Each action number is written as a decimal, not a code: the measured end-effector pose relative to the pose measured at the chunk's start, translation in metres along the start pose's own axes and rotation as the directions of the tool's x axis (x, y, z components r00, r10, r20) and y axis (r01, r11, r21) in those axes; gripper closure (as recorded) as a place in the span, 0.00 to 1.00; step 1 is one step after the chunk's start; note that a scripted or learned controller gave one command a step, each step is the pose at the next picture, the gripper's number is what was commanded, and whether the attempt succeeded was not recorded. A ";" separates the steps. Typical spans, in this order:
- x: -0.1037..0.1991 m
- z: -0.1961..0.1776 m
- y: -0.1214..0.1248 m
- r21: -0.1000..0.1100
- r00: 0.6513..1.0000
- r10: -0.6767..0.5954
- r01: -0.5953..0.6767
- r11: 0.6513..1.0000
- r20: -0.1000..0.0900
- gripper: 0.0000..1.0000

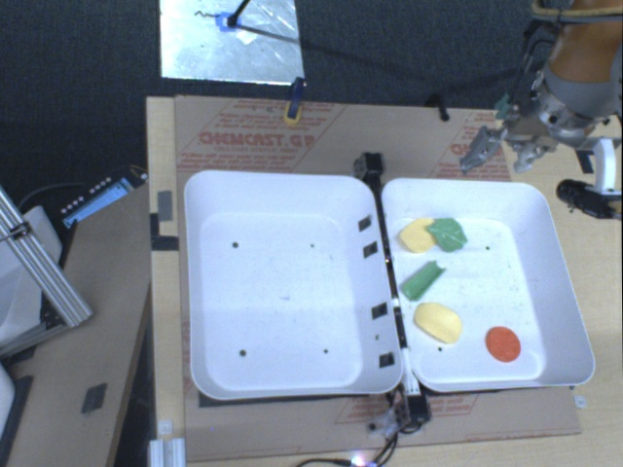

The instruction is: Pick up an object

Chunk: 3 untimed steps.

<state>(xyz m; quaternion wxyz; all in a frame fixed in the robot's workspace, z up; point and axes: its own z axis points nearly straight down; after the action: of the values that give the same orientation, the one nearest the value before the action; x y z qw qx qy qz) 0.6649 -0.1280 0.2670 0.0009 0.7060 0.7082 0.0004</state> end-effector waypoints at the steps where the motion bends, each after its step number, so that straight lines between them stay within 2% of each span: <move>1: 0.000 -0.012 0.001 -0.005 1.000 -0.003 0.003 1.000 0.001 1.00; 2: -0.001 -0.257 -0.004 -0.020 1.000 -0.003 0.004 1.000 0.004 1.00; 3: 0.069 -0.047 -0.009 0.016 1.000 -0.006 0.006 1.000 -0.005 1.00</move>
<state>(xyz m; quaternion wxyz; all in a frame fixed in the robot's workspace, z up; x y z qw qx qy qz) 0.6556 -0.0591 0.3143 -0.0066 0.7038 0.7104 -0.0037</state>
